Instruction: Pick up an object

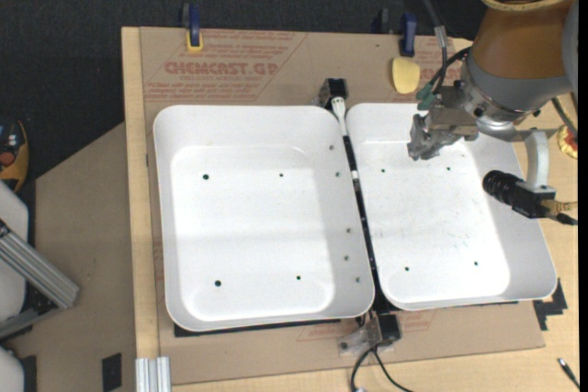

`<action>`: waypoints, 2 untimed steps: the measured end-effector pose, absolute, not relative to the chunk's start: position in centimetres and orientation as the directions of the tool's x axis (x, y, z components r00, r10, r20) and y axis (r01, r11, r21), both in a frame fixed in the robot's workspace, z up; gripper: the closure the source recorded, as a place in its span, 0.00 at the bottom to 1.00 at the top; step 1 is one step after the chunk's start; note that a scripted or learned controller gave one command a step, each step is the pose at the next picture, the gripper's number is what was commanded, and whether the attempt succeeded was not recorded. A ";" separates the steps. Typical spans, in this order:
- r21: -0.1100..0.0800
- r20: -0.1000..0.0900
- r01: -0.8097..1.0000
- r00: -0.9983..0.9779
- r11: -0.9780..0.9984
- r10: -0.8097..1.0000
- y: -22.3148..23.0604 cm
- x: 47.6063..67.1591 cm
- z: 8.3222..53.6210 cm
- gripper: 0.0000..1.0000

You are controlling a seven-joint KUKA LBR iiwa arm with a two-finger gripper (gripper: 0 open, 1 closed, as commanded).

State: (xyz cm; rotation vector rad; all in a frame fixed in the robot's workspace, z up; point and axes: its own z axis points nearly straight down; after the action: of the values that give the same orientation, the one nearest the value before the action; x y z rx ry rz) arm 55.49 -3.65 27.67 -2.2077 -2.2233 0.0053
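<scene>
We see the gripper (424, 145) over the far part of the right bin (459, 280); we cannot tell its finger state. A yellow object (404, 74) lies on the board (248, 60) beyond that bin, near a blue clamp (408, 32). The left bin (175, 197) sits alongside.

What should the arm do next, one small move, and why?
Probably lift and pull back. The gripper hangs over the right bin's upper left part, I can't make out any object under it, and the only loose item, a yellow piece, lies outside on the board.
</scene>
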 end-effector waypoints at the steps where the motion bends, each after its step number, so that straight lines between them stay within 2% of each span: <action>1: 0.016 0.003 1.000 -0.008 0.008 1.000 2.2 55.1 40.0 1.00; 2: -0.010 0.001 1.000 -0.005 0.005 1.000 7.0 59.0 30.8 1.00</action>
State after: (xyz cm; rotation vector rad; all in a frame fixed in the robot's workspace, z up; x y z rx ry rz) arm 59.04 6.99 30.78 -2.2104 -2.2214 0.0105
